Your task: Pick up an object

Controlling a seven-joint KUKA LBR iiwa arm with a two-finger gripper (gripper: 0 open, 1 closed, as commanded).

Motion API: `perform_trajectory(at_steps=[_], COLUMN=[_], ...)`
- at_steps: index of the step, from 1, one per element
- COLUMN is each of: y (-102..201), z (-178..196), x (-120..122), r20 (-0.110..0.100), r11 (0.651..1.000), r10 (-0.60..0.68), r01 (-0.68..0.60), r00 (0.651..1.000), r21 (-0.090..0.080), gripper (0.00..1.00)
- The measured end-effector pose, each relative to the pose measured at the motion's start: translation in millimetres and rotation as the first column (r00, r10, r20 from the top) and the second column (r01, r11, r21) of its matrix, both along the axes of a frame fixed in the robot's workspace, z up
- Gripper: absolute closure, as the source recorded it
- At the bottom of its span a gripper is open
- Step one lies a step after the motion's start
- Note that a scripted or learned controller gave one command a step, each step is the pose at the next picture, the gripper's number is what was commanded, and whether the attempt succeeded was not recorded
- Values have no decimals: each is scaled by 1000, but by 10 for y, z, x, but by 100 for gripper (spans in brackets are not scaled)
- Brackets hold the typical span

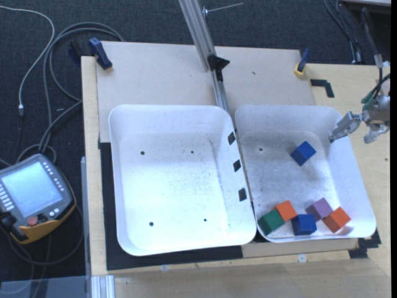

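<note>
The gripper (358, 129) is seen at the right edge, over the far right rim of the right bin (347, 160). Its two fingers are spread apart and nothing is held. A blue block (303, 153) lies alone in that bin. Five more blocks (303, 217) are bunched at the near side.

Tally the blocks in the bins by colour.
Blue: 2, one alone mid-bin, one in the front row
Orange: 2
Green: 1
Purple: 1
Total: 6, all in the right bin
</note>
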State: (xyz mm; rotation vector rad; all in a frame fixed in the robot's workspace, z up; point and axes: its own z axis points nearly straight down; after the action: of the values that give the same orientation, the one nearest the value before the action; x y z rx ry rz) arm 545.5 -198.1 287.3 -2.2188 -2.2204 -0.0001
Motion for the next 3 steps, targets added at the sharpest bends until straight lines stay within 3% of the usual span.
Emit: perform_trajectory(at_steps=[1, 2, 3], y=[315, 429, 686], z=[1057, -208, -1690], x=[-26, -320, 105], r20=[14, -7, -7], r11=[1000, 1000, 1000], r10=[4, -1, 1], r01=[-4, 1, -1], r00=[1000, 1000, 1000], r21=[-5, 2, 2], gripper=[0, 0, 0])
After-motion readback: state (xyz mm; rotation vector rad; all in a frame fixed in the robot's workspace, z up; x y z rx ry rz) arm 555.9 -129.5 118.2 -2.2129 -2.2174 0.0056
